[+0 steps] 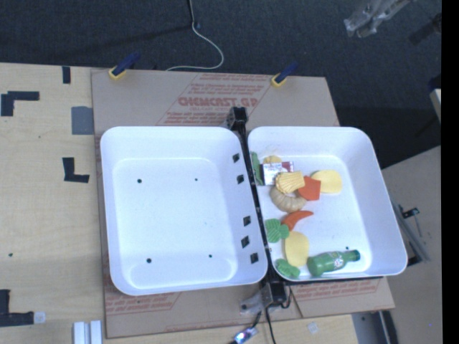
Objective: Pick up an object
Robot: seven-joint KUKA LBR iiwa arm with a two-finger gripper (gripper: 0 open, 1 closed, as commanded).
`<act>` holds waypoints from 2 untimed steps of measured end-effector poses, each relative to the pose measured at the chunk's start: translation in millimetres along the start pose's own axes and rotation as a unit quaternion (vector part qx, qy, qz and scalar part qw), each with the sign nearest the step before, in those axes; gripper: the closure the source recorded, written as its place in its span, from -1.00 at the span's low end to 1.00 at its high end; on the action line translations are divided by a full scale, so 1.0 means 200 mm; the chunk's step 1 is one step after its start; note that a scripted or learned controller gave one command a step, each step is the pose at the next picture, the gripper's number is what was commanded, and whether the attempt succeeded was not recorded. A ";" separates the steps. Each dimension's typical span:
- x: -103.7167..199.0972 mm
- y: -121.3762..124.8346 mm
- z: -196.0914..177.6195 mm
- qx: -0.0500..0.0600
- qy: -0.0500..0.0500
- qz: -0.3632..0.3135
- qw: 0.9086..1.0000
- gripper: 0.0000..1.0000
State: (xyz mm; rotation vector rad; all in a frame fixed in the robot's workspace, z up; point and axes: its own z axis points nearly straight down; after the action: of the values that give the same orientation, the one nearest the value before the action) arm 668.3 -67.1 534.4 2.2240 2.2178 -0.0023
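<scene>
The right bin [362, 163] holds several small toy foods. A green bottle [332, 261] lies near its front edge, with a yellow lemon-like piece [296, 249] and green pieces [275, 228] beside it. Further back sit a ridged yellow chip [288, 183], an orange-red wedge [310, 189], a yellow round piece [327, 181], a tan curved piece [287, 201] and a small red-and-white packet [273, 170]. My gripper [367, 16] hangs high at the top right, well beyond the bins and far from every object.
The left bin [172, 206] lies beside the right one, joined by a black clip strip [244, 192]. Both rest on a cardboard sheet [208, 99] held by blue-yellow clamps [123, 65]. A cable [204, 38] runs across the dark floor behind.
</scene>
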 end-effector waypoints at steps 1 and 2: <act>-0.24 0.00 0.00 0.000 0.000 0.000 1.000 1.00; -0.51 0.00 0.00 0.000 0.000 0.000 1.000 1.00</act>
State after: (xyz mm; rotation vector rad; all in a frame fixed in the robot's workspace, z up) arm 668.1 -169.6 534.1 2.2242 2.2160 -0.0026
